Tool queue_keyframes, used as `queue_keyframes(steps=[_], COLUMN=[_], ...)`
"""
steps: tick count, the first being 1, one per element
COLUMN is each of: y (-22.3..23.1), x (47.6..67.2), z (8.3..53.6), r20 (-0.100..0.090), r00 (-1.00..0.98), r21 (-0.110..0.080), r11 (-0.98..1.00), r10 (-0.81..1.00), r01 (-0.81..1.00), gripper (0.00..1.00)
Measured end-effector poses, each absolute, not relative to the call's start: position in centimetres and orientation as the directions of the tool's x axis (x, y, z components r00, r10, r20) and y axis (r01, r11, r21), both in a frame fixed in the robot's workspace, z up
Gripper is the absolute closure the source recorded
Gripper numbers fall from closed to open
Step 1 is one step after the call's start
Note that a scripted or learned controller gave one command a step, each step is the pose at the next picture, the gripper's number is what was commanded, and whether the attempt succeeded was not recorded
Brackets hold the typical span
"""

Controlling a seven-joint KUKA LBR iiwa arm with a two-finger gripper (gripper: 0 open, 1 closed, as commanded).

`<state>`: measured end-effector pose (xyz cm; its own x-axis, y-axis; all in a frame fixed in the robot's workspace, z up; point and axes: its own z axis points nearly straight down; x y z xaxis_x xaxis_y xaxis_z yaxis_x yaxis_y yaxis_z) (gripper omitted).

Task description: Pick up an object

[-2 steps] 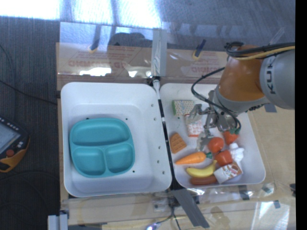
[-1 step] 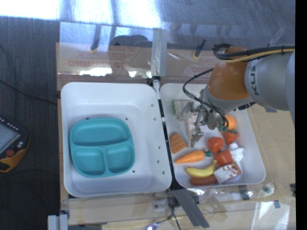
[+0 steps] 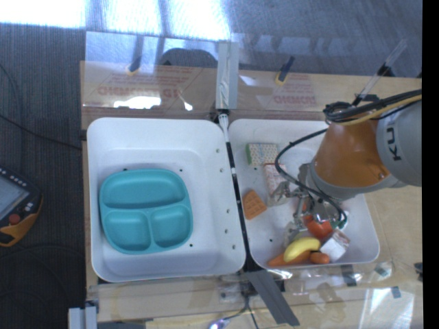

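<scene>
KUKA iiwa arm [image 3: 401, 146]: one unit, rounded grey casing, smooth matte finish. Dark lettering on the grey shell, partly legible as "KU". Orange band [image 3: 350, 156]: broad, glossy, tapered ring above the wrist, with a lighter grey collar beneath it. Black cables [image 3: 295, 146]: several, running along the top of the orange band and looping down its side. Two-finger gripper [image 3: 310, 214]: metallic grey hardware, small and cluttered in detail.
</scene>
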<state>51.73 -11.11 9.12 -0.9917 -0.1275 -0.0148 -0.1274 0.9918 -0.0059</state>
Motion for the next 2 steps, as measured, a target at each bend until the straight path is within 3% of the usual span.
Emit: queue_keyframes(steps=[1,2], y=[-8.1,-10.1], x=[57.7,53.0], z=[18.4,9.0], r20=[-0.003,-0.013], r00=[-0.994,-0.98], r21=[0.0,-0.004], r11=[0.994,0.98], r10=[-0.112,-0.198], r01=[-0.112,-0.198], gripper=[0.0,0.0])
